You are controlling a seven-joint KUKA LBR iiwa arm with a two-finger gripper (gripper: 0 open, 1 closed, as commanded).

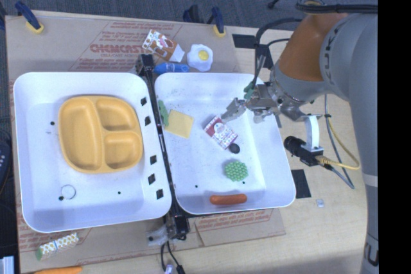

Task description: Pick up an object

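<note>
Here, well to the left of the fingers, the left bin (26,138) carries a yellow divided tray (99,133) and a small clear ring (67,192). Nearer, in the right bin (273,192), a yellow cheese slice (180,124) lies to the fingers' left with a green scrap (163,113) at its edge. Beyond the bin on the desk (58,32) sit a snack packet (158,43), a blue piece (171,67) and a toy fried egg (201,56). Just below and left of the fingers (234,109) lies a red-and-white packet (220,132), with a small dark item (234,148) touching its lower corner; further below are a green knobbly ball (236,170) and an orange sausage (228,199). The fingers look spread apart with nothing between them, hanging over the bin's upper right area beside the packet's top edge. This reads as the approach step: nothing is lifted yet, and the packet seems the likeliest target. The next move would call for shifting slightly down-left to straddle the packet, descending, then closing on its flat body, which may slip.
</note>
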